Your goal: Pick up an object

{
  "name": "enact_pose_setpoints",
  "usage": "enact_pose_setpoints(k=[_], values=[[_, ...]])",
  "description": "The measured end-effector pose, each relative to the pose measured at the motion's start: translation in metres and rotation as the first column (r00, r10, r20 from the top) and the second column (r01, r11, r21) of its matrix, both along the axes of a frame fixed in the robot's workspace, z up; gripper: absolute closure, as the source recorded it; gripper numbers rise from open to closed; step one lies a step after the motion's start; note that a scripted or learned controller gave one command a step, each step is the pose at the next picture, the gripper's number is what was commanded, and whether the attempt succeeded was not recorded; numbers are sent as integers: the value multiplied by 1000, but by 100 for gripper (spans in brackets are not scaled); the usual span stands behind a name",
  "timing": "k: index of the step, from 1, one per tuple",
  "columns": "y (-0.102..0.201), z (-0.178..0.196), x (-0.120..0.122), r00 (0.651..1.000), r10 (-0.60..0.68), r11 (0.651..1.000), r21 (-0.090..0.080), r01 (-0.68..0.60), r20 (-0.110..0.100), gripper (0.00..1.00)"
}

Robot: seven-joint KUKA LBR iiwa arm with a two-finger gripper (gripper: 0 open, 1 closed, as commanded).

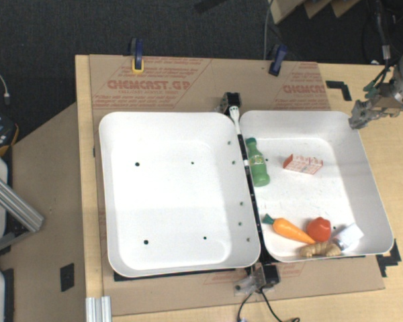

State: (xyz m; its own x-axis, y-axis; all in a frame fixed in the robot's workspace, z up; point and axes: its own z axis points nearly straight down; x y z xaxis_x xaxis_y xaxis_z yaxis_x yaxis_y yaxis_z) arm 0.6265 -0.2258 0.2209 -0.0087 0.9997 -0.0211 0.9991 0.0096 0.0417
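- The gripper [364,113] hangs at the far right corner of the right bin [363,173], just past its rim, over the bench [188,79].
- I cannot tell how the gripper is set; it is small and dim here, and nothing shows in its grasp.
- A green bottle [257,162] lies along the right bin's left wall, close to the divide between the two bins.
- A red and white box [303,165] lies flat near the middle of that bin, well apart from the bottle.
- A carrot [290,230] lies in the near part of the same bin, green end pointing left.
- A tomato [318,229] sits just right of the carrot, touching or nearly so.
- A piece of ginger [320,249] lies in front of the tomato at the near rim.
- A small white thing [349,237] lies just right of the tomato; what it is I cannot tell.
- The left bin [168,200] shows four dark dots on its floor.
- Two clamps [137,54] grip the bench's far edge.
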Motion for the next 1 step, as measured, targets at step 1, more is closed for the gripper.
enact_pose_setpoints(k=[1], values=[[0,10,1,1000,1,1000,-2,-1,4,100]])
